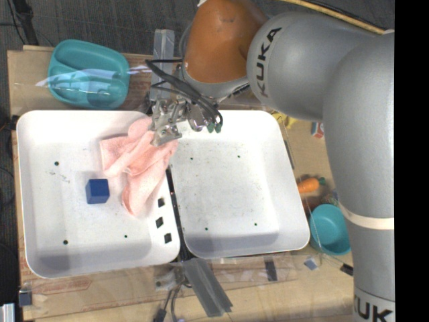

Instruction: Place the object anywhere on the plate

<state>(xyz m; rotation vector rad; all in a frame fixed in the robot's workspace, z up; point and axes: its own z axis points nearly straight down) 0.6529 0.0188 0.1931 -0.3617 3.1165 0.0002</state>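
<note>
A crumpled pink cloth (137, 166) lies in the left bin (40, 180), its right edge reaching the divider between the bins. A small blue cube (97, 190) rests on the bin floor just left of the cloth. My gripper (164, 131) hangs under the orange wrist band over the cloth's upper right corner. Its metal fingers are pinched on a fold of the cloth, which bunches up toward them. The rest of the cloth still rests on the bin floor.
The right bin (234, 186) sits beside the left one. A teal container (87, 72) stands behind the left bin. A teal bowl (330, 228) and an orange item (308, 185) lie right of the right bin. The big grey arm covers the right side.
</note>
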